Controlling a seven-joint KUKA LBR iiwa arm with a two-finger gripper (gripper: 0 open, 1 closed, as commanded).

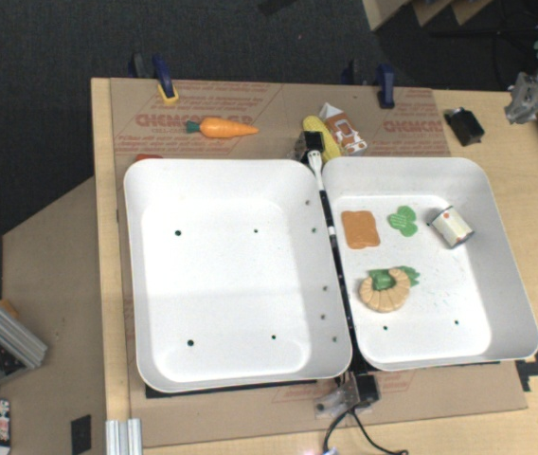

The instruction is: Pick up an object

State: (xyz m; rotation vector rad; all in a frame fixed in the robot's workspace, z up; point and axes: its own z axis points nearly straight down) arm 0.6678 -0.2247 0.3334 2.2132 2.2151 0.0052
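**Colleague:** What do you have on the bench?

**Operator:** I see two shallow white bins with rounded corners and a smooth, glossy plastic look. They sit edge to edge on a cardboard sheet [250, 112] printed in red. The left bin [155, 254] has only small dark dots on its floor. The things to pick lie in the right bin [496, 282].

**Colleague:** What are they?

**Operator:** There is a flat orange-tan rectangle [360, 229] with rounded corners near the dividing edge. Just right of it is a small green leafy piece [403, 222] with a lobed outline. Further right, a short white cylinder [450, 227] with a red mark lies on its side. Nearer me is a round tan disc [385, 292] with a ridged rim and a green top. All four lie apart from one another.

**Colleague:** Anything outside the bins?

**Operator:** On the cardboard behind them are a smooth orange toy carrot [222, 128] and a yellow curved piece [316, 131] beside a brown-and-white packet [345, 133]. Two blue clamps [165, 83] pin the far edge.

**Colleague:** And the pincer?

**Operator:** I see the grey metal gripper [534, 98] at the far right, well away from the bins. I cannot tell whether it is open or closed.
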